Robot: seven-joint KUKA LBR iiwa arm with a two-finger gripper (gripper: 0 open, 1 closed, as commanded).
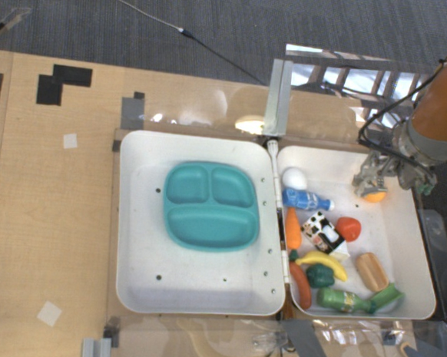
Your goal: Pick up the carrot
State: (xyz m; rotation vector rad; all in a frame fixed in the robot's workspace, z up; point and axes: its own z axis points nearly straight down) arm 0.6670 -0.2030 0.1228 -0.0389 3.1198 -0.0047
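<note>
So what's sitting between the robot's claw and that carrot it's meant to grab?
In the camera view, the blue-and-white bottle lies between the gripper and the carrot, with bare white bin floor next to the gripper. The carrot rests against the bin's left wall.

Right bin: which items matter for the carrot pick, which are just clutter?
Job:
carrot, at the bin's left wall
gripper, over a yellow-orange item

Clutter:
egg
blue bottle
tomato
banana
bread roll
teal tray, left bin
</note>
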